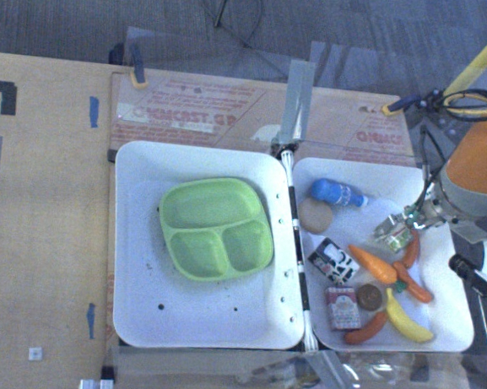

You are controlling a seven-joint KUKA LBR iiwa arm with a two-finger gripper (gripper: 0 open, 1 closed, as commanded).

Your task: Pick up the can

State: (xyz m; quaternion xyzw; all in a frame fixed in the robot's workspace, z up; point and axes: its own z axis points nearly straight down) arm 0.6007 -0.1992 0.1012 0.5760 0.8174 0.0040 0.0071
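Two shallow white bins sit side by side on the bench (38, 214). The left bin (132, 307) fills the middle of the frame and carries a green divided plate (216, 227), lying flat with its three compartments facing up. The right bin (460, 331) holds a cluster of small things. The can (357, 308) lies on its side in the lower middle of that bin, its red and white label facing left and its dark round end turned up and to the right. Just below it rests a red sausage (365, 329), and a yellow banana (408, 321) lies beside it to the right. Above the can, an orange carrot (373, 264) lies slantwise, with a black and white toy car (333, 262) to its left. A blue bottle (338, 193) lies near the bin's upper edge, and a brown potato (315, 215) sits just under it.

The hand (395, 232) hangs at the right of the bin, above the carrot and well apart from the can. Whether it is apart or together I cannot tell.
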